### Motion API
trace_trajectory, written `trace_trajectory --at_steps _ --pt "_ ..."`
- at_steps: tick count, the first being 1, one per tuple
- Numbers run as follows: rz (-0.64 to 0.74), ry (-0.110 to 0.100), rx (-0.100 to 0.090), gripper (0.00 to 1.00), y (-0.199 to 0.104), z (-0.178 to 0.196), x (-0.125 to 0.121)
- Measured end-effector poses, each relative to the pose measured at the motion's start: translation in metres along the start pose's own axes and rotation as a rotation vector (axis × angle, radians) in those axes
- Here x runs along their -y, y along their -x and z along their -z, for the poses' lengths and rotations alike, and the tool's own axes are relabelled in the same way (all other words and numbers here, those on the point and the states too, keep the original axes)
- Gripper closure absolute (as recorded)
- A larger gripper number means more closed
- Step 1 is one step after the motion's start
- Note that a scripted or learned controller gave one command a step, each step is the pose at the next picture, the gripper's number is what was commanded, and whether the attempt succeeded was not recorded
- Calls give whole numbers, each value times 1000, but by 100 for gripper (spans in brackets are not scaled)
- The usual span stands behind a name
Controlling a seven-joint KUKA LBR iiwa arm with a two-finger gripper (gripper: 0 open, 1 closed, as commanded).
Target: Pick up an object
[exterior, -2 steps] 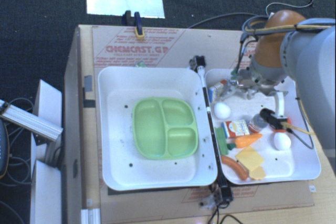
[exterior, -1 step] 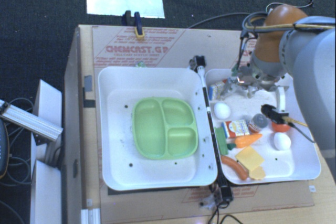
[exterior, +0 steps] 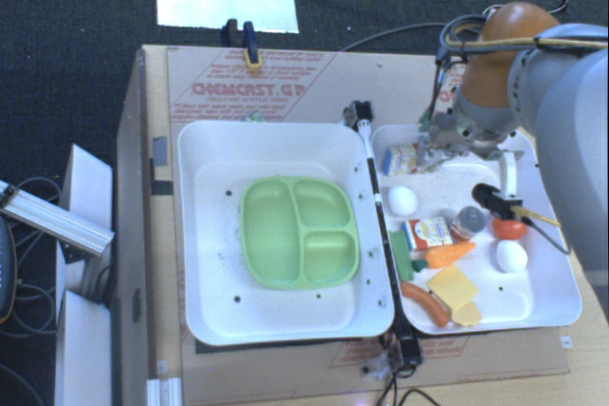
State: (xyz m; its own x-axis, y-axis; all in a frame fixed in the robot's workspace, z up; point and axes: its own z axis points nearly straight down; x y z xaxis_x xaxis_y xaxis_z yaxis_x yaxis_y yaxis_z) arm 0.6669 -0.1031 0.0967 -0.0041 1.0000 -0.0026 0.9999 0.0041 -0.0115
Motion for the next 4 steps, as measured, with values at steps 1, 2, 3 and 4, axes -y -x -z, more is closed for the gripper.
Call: trace_trajectory --at_steps 1,2,3,4 --pt "-1 -8 4 0 3 -1 2" --pt "-2 12 -2 0 1 -13 28" --pt "-4 -16 14 0 -6 -13 4" --pt "-4 10 4 100 -13 -1 -1"
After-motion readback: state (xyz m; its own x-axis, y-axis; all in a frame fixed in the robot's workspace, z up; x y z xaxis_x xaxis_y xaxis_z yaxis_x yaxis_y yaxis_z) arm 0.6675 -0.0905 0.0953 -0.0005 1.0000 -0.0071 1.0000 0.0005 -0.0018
